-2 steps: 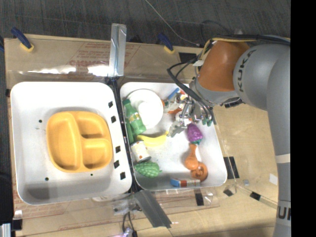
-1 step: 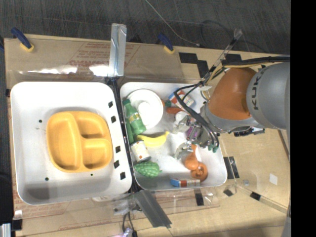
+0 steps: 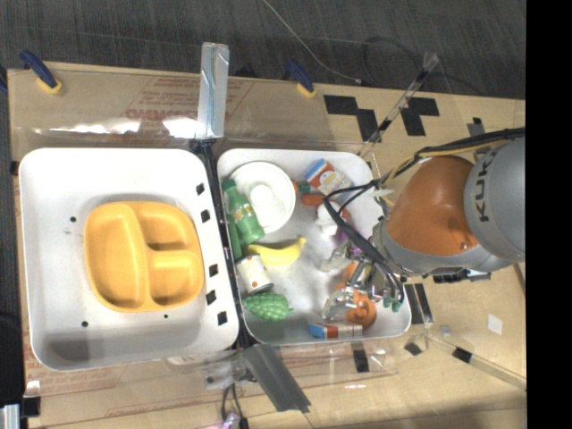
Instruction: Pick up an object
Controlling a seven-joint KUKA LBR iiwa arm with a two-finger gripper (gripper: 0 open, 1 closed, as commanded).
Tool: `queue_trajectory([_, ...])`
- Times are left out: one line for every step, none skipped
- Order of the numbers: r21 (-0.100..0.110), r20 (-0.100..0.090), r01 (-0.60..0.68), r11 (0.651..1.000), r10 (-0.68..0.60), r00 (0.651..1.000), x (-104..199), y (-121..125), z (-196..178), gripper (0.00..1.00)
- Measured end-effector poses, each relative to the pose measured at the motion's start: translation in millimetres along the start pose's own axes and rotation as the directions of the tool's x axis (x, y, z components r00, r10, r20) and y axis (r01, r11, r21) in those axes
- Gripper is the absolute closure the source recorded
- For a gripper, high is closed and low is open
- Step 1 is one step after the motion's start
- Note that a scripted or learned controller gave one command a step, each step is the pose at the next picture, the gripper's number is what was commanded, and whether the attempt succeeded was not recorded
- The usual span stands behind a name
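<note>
The right bin [image 3: 295,336] holds a white bowl [image 3: 264,195], a green bottle [image 3: 241,213], a yellow banana [image 3: 279,253], a small can [image 3: 256,276], a green knobbly toy [image 3: 267,307], a colourful carton [image 3: 323,178], an orange piece [image 3: 361,310] and a blue-and-red marker [image 3: 334,331]. My gripper [image 3: 350,286] reaches down into the bin's lower right part, just above the orange piece. The wrist and cables cover its tips.
The left bin [image 3: 54,329] carries a yellow divided tray [image 3: 143,255]. A silver strip [image 3: 213,92] stands at the back between the bins. The grey arm with its orange band [image 3: 433,213] overhangs the right bin's right side. Blue clamps sit on the cardboard's far edge.
</note>
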State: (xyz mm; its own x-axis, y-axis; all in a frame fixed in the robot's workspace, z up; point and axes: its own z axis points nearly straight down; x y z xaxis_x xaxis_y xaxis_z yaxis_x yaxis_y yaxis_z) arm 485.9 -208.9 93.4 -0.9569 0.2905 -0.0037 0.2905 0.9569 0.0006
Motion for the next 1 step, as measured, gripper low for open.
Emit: queue_trajectory([0.002,0.003,0.082,0.997,-0.082,0.997,-11.0,3.0,-1.0,0.00])
